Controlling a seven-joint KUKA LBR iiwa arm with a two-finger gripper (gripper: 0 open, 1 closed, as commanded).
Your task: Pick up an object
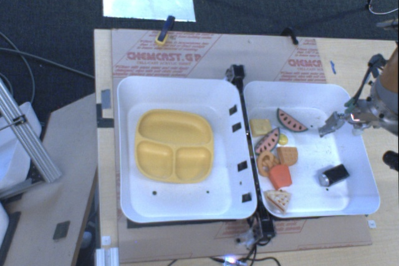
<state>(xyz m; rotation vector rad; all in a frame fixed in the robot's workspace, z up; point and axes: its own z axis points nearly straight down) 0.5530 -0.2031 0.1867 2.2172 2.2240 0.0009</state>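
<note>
Tool (329, 126) hangs over right bin (358, 196), near melon slice (291, 121); can't tell if open. Holds nothing.

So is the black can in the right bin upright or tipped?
Tipped: the black can lies on its side on the right bin floor, silver end showing.

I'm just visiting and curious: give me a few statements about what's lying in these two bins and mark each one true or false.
1. The yellow divided plate lies in the left bin. True.
2. The watermelon slice lies in the left bin. False: it lies in the right bin.
3. The black can lies on its side. True.
4. The gripper holds the orange block. False: the block lies apart from it.
</note>
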